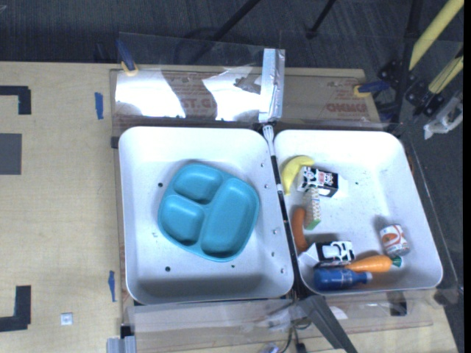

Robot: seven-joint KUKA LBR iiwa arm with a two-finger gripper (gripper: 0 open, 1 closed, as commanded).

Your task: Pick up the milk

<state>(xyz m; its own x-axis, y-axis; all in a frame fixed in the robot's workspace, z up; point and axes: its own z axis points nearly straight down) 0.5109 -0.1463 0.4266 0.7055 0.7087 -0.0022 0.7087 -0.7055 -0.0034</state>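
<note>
Camera view covers two white bins side by side on the surface. The left bin point(140, 197) holds one blue divided plate point(210, 210), which is not part of this task. The right bin point(383, 153) holds all the small items, so the pick must take place there.

Milk location: two small cartons with black-and-white cow patches lie in the right bin, and I judge both to be milk.
1. The upper carton point(319, 179) lies near the bin's left wall, touching a banana point(293, 169) on one side, with a pale striped packet point(314, 209) just below it.
2. The lower carton point(335, 252) lies just above a blue bottle point(335, 278) and beside a carrot point(372, 264).

A reddish sausage point(298, 229) lies along the left wall between the two cartons. A small orange-and-white can point(394, 239) stands apart on the right.

Fingers: I cannot tell how far they are open or whether they have hold of anything. Both cartons rest on the bin floor, so the pick is not yet done.

Caution: both cartons are crowded by neighbours. A descent aligned with the free sides is likely to reduce the risk of pinching the banana or bottle.
</note>
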